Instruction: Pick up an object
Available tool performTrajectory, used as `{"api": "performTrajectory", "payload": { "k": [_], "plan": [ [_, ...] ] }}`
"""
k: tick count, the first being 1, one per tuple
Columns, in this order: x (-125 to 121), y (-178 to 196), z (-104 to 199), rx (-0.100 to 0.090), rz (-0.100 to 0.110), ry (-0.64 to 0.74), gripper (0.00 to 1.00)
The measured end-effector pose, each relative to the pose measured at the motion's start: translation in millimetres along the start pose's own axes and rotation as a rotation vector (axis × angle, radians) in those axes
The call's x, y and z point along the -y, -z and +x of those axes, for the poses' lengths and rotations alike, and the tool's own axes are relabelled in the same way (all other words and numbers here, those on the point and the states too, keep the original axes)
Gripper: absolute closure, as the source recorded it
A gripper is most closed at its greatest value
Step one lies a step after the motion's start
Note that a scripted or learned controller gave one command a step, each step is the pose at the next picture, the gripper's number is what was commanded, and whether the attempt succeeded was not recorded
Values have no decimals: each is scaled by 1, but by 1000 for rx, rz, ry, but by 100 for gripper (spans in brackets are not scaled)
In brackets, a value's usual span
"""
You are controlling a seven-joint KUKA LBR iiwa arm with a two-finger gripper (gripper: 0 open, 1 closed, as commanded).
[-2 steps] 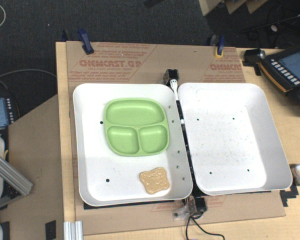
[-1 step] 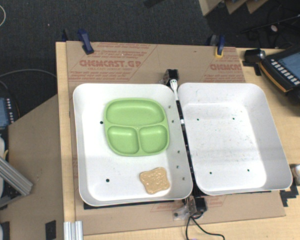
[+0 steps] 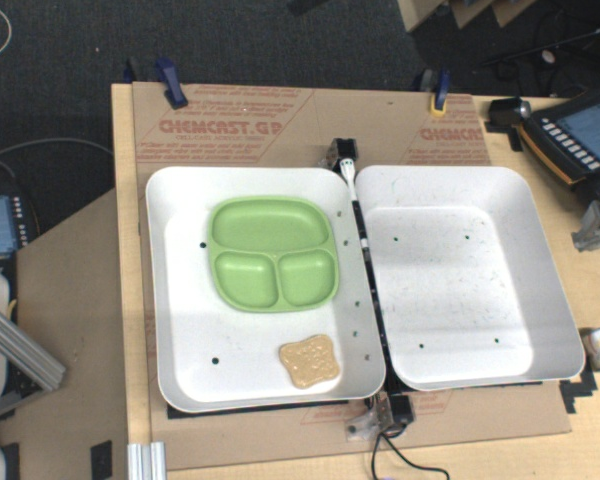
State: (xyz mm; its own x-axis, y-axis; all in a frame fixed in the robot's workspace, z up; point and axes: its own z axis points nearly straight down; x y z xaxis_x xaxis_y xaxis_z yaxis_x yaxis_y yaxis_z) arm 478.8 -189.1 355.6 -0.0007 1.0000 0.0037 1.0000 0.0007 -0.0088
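A green divided tray (image 3: 275, 254) lies in the left bin (image 3: 170, 268), toward its far side. A tan, toast-like piece (image 3: 310, 361) sits nearer, just right of centre, apart from the tray. The right bin (image 3: 540, 268) adjoins on the surface (image 3: 140, 168).

Place: a robotics lab
Signs: clamped cardboard bench (image 3: 280, 118), paired white bins (image 3: 170, 268), loose cables (image 3: 40, 153), teach pendant (image 3: 570, 143)
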Motion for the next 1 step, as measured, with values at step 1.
{"api": "performTrajectory", "payload": {
  "k": [1],
  "plan": [
    [-58,56,-36,10,-19,1,100]
  ]
}}
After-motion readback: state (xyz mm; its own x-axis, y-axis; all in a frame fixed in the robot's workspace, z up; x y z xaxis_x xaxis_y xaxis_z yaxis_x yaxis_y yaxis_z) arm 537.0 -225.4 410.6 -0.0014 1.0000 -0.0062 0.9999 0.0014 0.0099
